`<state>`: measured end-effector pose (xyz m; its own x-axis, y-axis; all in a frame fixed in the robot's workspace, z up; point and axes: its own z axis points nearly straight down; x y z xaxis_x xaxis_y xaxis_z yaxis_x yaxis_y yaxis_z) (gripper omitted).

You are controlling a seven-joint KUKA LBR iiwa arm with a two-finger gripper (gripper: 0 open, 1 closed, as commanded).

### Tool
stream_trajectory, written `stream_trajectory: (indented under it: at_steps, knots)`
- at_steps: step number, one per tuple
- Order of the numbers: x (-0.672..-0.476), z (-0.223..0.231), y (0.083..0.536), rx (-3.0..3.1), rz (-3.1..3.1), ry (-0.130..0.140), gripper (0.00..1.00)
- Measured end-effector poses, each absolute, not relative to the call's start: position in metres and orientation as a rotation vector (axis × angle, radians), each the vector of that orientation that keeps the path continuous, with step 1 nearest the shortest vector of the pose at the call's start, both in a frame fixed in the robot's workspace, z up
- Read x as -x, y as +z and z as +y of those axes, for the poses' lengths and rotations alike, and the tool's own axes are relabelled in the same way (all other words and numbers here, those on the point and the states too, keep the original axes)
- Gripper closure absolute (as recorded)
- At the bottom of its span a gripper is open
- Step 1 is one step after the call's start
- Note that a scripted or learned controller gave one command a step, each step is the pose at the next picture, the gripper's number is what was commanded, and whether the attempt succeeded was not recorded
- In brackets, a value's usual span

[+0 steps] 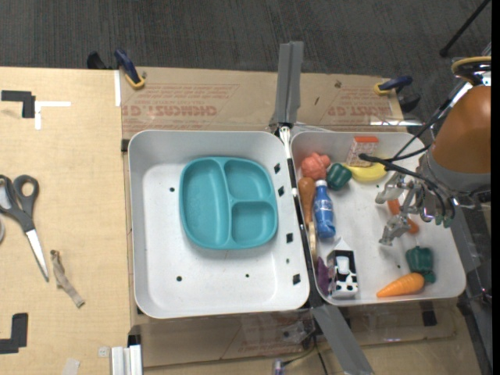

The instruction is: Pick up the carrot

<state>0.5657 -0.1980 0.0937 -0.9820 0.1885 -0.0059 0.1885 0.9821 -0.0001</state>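
Fingers (394, 230) of the gripper (390, 213) stand spread apart over the right bin (367, 209), nothing between them, above and just left of the carrot (401, 285). Nearest, the carrot lies on its side against that bin's front wall, right corner, with a green pepper (419, 258) just behind it and a black-and-white toy (342, 274) to its left. Farther back are a blue bottle (323, 209) along the left wall, then a banana (367, 170) near the back wall; the left bin (156, 272) holds a teal plate (229, 202).
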Motion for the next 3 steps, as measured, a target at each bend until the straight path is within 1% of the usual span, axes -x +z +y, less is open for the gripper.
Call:
stream_trajectory:
  at_steps: [1,2,3]
  knots:
    - [-0.498,-0.199,0.093,-0.147,3.134,0.0,0.0]
    - [-0.555,-0.221,0.094,-0.326,3.118,-0.001,0.0]
    - [-0.489,-0.221,0.092,-0.762,3.045,0.001,0.0]
